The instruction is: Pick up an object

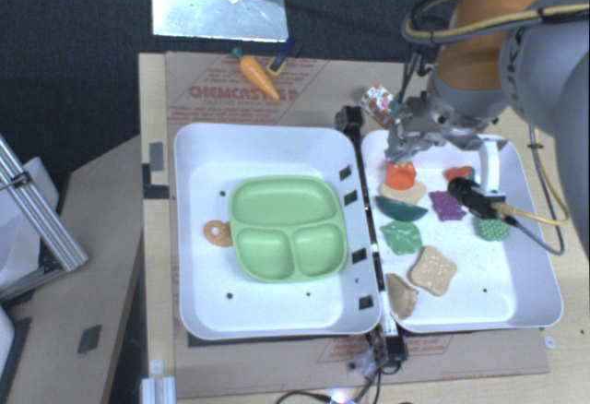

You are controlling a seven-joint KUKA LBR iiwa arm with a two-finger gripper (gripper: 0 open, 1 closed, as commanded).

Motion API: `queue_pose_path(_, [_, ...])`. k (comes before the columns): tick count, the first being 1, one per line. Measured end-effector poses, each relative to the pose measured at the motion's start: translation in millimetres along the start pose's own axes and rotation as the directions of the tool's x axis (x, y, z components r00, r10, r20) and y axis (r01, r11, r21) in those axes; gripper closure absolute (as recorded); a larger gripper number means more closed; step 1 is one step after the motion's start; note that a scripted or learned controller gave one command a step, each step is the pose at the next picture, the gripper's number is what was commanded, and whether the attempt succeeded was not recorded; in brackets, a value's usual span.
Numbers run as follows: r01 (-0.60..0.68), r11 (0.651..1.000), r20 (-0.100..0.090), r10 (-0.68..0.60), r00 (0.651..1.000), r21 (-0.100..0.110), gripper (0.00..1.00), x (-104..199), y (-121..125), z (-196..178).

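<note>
- The table is carrying two shallow white bins side by side, with the left bin and the right bin touching along their inner walls.
- The grey arm is reaching in from 3 o'clock, and its hand is hanging over the 10 o'clock part of the right bin.
- Whether the hand is open or closed cannot be told from this angle, and nothing is visibly gripped in it.
- An orange toy is sitting directly beneath the hand, so close that the two seem to be touching, though this is not certain.
- A teal piece is lying just at 6 o'clock of the orange toy, touching or nearly touching it.
- A green leaf is lying at 6 o'clock of the teal piece, near the bin's inner wall.
- A slice of toast is lying at 7 o'clock of the bin's middle, and a tan chunk is resting just beside it at 8 o'clock, against the wall.
- A purple piece is lying near the bin's middle, with a red piece at 12 o'clock of it.
- A green dotted piece is lying at 3 o'clock of the purple piece, apart from it.
- In the left bin, a green divided plate is sitting in the middle, and a small orange ring is lying just beside it at 9 o'clock.
- Outside the bins, a carrot is lying on the table at 12 o'clock of the left bin, and a small patterned can is standing at 11 o'clock of the hand.
</note>
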State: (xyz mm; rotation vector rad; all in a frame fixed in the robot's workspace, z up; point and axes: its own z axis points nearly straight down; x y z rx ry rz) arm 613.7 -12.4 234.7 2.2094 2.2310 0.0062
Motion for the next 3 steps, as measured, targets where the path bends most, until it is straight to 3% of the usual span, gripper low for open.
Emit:
queue_pose_path(2, [-0.006,1.0,0.002,0.006,1.0,0.003,1.0,-7.5,-3.5,19.0])
queue_pose_path(3, [-0.008,1.0,0.002,0.008,1.0,0.002,1.0,-12.0,-5.3,11.0])
